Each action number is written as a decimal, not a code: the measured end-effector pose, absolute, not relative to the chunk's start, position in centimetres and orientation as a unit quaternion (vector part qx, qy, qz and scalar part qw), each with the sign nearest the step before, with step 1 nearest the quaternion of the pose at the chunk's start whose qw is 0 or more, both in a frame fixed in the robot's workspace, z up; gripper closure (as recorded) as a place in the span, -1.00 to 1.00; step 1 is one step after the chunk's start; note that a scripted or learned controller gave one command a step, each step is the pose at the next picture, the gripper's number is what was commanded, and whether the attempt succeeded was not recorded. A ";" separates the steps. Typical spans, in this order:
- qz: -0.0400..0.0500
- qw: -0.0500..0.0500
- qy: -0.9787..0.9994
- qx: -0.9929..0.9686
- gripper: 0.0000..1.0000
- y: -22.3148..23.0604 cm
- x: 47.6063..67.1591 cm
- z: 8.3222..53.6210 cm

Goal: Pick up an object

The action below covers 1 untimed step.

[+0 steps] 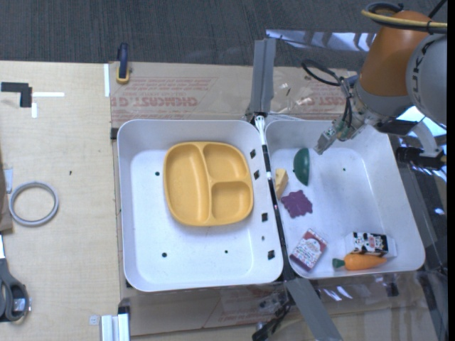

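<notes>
My gripper [324, 142] hangs over the back of the right bin [402, 212], just right of and above a dark green leaf-shaped piece [302, 166]. Nothing shows between the fingers. Lower in that bin lie a yellow wedge [281, 181] at the left wall, a purple grape-like piece [296, 203], a small red packet [308, 251], a black-and-white carton [368, 243] and an orange carrot [361, 261] in front of it.
The left bin [142, 254] holds a yellow divided plate [208, 183]. A roll of tape [30, 203] and scissors [12, 297] lie on the bench at the left. The arm's orange band [389, 52] sits above the right bin's back edge.
</notes>
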State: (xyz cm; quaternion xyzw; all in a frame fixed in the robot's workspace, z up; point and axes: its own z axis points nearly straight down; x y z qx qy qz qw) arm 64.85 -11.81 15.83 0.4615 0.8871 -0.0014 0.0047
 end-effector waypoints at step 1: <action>0.000 0.002 0.916 0.401 1.00 -12.4 66.0 16.2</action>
